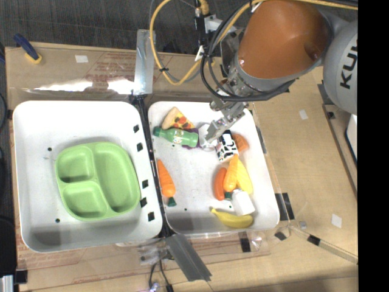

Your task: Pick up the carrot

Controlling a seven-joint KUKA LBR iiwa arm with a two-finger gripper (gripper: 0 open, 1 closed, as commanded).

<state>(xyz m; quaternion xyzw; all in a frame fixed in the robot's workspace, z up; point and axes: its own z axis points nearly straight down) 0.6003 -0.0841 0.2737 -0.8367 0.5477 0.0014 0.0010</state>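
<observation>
The arm's gripper point(214, 128) hung low over the back of the right bin point(196, 215), just beside a green bottle point(177, 137) and a pizza slice point(174, 118). The carrot point(166, 179) lay along that bin's left wall, well apart from a banana point(231, 218). A green divided plate point(96, 179) sat in the left bin point(30, 224).

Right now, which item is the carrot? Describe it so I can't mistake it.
Look in the right bin, along its left wall. The carrot lies there alone, a slim orange cone with a green stub at its lower end, below the green bottle and apart from the cluster by the banana.
</observation>
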